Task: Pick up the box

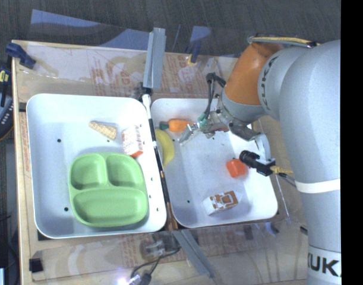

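Observation:
A small white box with brown print (pixel 221 202) lies flat near the front of the right bin (pixel 261 209). Another small carton, white and red (pixel 132 141), lies in the left bin (pixel 44 159) against its right wall. My gripper (pixel 194 130) hangs low over the back left part of the right bin, just right of an orange carrot (pixel 177 125) and above a yellow banana (pixel 164 147). It is well apart from both boxes, and I see nothing held in it.
A green divided plate (pixel 107 189) and a waffle cone piece (pixel 103 129) lie in the left bin. An orange-red block (pixel 235 168) sits in the right bin beside a black fitting (pixel 255 162). The arm's grey body covers the right side.

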{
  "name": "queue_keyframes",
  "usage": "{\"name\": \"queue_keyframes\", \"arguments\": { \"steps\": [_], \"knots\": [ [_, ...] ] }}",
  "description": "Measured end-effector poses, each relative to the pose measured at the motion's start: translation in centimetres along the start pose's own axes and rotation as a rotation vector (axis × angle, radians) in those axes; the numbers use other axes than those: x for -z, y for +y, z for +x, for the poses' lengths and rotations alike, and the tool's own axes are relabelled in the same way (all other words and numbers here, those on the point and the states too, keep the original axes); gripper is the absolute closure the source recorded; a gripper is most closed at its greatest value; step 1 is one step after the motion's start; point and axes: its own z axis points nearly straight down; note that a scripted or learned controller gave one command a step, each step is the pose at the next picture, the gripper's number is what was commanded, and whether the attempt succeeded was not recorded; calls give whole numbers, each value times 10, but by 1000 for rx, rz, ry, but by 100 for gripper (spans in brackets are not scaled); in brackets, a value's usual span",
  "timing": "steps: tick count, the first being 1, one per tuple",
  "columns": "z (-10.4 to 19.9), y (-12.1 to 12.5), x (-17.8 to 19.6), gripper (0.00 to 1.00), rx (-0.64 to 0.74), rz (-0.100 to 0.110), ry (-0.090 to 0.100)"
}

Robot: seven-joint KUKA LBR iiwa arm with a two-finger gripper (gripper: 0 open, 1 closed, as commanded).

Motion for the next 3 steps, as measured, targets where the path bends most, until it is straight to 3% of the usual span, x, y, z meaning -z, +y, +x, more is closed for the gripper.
{"name": "queue_keyframes", "arguments": {
  "steps": [1, 2, 3],
  "knots": [
    [-21, -75, 32, 0, 158, 1, 1],
    [21, -35, 21, 0, 478, -1, -1],
    [-33, -81, 5, 0, 435, 2, 0]
  ]
}}
